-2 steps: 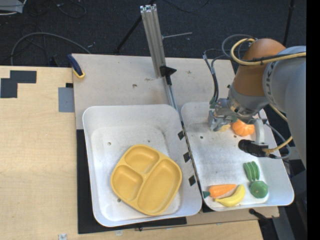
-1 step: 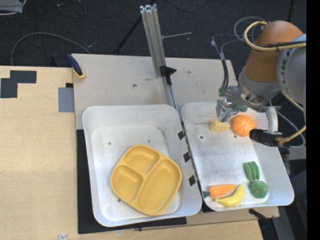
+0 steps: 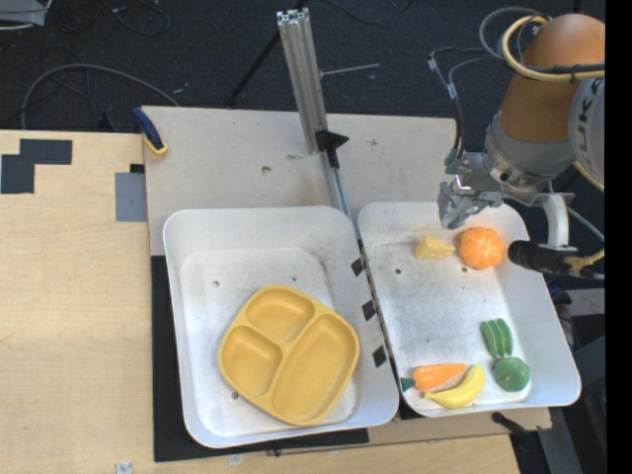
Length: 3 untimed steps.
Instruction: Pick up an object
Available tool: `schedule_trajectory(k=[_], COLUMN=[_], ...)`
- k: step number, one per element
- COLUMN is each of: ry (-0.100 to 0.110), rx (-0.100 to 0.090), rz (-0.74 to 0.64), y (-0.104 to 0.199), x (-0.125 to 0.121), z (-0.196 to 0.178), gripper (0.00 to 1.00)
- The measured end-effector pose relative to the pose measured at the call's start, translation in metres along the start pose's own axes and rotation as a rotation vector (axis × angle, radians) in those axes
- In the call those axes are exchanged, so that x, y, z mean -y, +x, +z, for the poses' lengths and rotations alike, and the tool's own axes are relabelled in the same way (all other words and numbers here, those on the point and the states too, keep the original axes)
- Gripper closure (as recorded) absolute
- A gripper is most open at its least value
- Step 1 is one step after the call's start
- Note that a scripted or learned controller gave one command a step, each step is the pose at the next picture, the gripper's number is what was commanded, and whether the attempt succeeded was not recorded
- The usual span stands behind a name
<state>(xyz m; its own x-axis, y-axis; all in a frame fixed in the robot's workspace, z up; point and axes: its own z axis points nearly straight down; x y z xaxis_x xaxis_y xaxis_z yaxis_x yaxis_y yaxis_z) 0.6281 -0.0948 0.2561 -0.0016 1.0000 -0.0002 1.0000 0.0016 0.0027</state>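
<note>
Camera view: gripper [image 3: 461,208] hangs over the top edge of the right bin [image 3: 434,304], fingers too blurred to tell whether released or clenched, nothing visibly between them. Orange [image 3: 481,248] sits just at its 5 o'clock, pale yellow chunk [image 3: 433,249] at its 7 o'clock. Bottom right corner of that bin: green pepper [image 3: 497,338], green round fruit [image 3: 512,373], banana [image 3: 458,391], carrot [image 3: 438,374]. Left bin [image 3: 197,255] holds a yellow divided tray [image 3: 288,354].
</note>
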Motion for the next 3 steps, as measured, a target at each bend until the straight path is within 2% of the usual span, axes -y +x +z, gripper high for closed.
schedule_trajectory(k=[2,3], ry=[0.008,0.009], rx=[-0.002,-0.001], rz=[-0.003,-0.001], y=[0.099,0.138], x=[0.046,0.068], z=[-0.003,0.014], gripper=[1.0,1.0])
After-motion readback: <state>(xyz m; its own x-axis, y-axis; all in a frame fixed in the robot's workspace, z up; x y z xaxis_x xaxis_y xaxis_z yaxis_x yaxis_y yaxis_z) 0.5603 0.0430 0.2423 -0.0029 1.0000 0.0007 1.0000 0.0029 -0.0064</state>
